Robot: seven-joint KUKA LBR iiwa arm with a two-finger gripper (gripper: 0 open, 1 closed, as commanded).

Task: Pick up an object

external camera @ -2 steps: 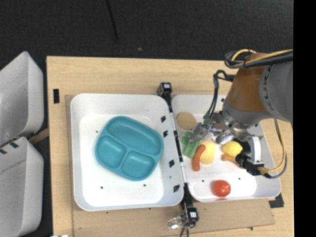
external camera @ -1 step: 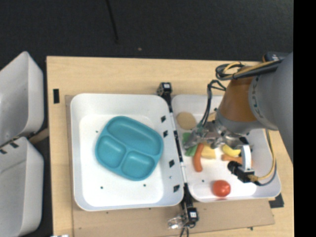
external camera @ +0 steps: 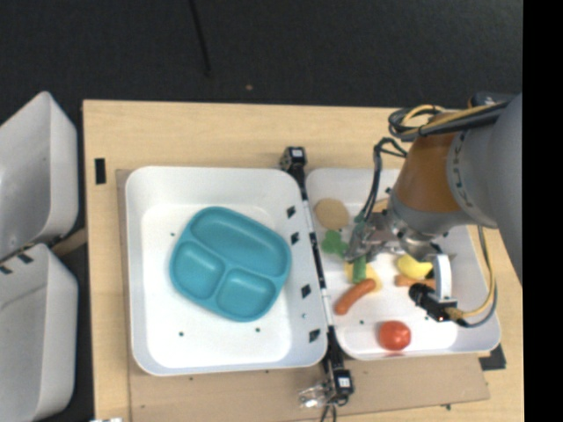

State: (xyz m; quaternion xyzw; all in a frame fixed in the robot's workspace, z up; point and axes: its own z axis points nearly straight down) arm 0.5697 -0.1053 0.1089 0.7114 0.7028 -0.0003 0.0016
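The gripper is low in the right bin, near its left wall, and from this slanted view I cannot tell whether it is spread or pressed together, because the dark metal parts blur into each other and the wrist covers much of it. Just beside it on the left lies a small green object, maybe a toy vegetable, and right under it there is a yellow piece that touches an orange-red carrot-like toy lying at a slant toward the wall between the bins. A round beige object rests further up, a second yellow piece sits on the other side of the gripper, and a red tomato-like ball is near the lower edge, well apart from the rest. The left bin bears a blue divided plate. In my judgement the step in hand is the descent on the green object or the yellow piece, and to do it well the arm should center over one toy alone, because these lie very close and a grip on two at once may slip; the bin wall nearby also leaves little room on that side
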